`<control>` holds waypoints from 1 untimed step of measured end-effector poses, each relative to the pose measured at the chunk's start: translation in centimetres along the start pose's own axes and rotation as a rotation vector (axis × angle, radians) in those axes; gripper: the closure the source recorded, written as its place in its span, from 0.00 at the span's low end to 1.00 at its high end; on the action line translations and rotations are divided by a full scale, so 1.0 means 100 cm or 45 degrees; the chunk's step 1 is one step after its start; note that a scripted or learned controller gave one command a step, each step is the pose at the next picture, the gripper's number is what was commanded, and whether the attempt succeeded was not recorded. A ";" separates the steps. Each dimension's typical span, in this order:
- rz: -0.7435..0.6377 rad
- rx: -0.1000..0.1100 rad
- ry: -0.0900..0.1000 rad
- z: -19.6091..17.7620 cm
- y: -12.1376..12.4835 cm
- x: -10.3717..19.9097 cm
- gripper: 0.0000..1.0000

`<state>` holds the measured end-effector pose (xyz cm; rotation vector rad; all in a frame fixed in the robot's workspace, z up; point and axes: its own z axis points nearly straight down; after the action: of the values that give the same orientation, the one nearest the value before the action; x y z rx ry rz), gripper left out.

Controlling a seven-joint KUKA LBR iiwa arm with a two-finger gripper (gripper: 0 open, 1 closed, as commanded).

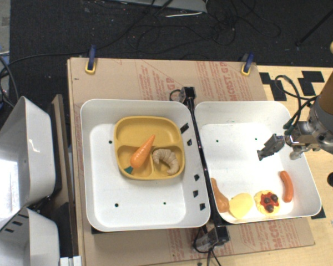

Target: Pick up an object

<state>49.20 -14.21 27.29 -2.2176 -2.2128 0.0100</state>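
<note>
In the right bin [238,115], several toy foods lie along the near edge: a brown drumstick-like piece [219,196], a pale yellow round piece [241,205], a small tart with red berries [267,201] and an orange sausage [287,185]. My gripper [272,147] hangs over the right part of this bin, above and behind the sausage and tart, apart from all of them. Nothing shows in its grasp.
The left bin [100,165] holds a yellow divided plate [125,129] with a carrot [142,151] and a shrimp [166,159] on it. A black divider with clips [195,148] runs between the bins. Grey containers [22,154] stand off the bench at far left.
</note>
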 end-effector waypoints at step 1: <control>-0.004 -0.013 -0.002 -0.005 0.002 0.000 0.00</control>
<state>49.39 -14.17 27.81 -2.2202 -2.2223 0.0006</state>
